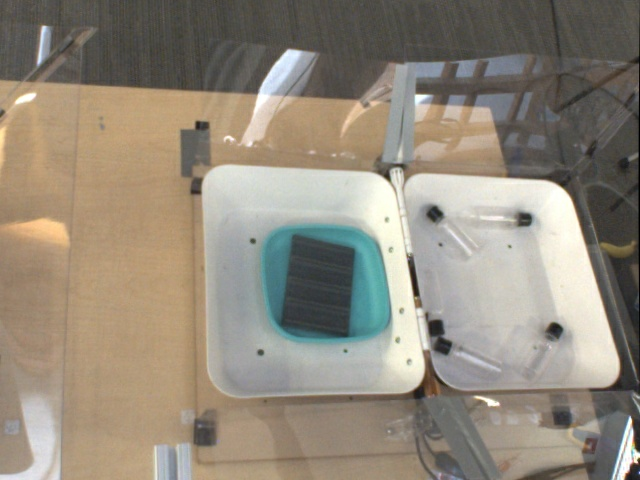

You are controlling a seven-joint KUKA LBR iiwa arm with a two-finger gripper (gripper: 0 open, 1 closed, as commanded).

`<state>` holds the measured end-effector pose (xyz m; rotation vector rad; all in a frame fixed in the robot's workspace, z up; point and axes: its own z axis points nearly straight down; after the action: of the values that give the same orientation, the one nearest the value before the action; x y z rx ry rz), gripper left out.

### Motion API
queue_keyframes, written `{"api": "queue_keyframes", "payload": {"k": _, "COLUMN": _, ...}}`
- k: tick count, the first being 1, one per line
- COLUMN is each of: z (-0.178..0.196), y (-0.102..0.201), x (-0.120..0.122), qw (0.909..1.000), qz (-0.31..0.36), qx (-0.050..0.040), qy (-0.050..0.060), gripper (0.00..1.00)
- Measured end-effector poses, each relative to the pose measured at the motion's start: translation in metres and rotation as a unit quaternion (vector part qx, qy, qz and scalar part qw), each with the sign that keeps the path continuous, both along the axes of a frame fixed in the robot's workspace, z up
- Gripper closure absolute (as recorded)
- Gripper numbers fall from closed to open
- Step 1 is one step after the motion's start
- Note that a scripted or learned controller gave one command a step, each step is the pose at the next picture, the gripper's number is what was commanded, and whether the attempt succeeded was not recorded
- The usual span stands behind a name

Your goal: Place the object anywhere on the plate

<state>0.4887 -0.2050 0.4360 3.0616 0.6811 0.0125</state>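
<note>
Ridged and dark grey, the flat rectangular object [319, 285] lies on the teal plate [375, 303] inside the left bin [230, 268]. Clear black-capped vials [460, 351] scatter the right bin [590, 298] on a wooden bench [110, 298].

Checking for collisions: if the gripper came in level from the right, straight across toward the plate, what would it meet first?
Probably the near wall of the right bin, then the capped vials inside it. Heights are unclear from this view.
</note>
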Motion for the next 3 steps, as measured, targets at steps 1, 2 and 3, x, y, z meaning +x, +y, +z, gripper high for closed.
{"api": "queue_keyframes", "payload": {"k": 1, "z": 0.0002, "y": -0.0007, "x": -0.0002, "qw": 0.9978, "qz": -0.067, "qx": -0.0001, "qy": 0.000, "gripper": 0.00}}
{"api": "queue_keyframes", "payload": {"k": 2, "z": 0.0003, "y": -0.0008, "x": -0.0003, "qw": 0.9978, "qz": -0.067, "qx": -0.0001, "qy": 0.000, "gripper": 0.00}}
{"api": "queue_keyframes", "payload": {"k": 3, "z": 0.0003, "y": -0.0008, "x": -0.0003, "qw": 0.9934, "qz": -0.115, "qx": 0.0003, "qy": -0.001, "gripper": 0.00}}
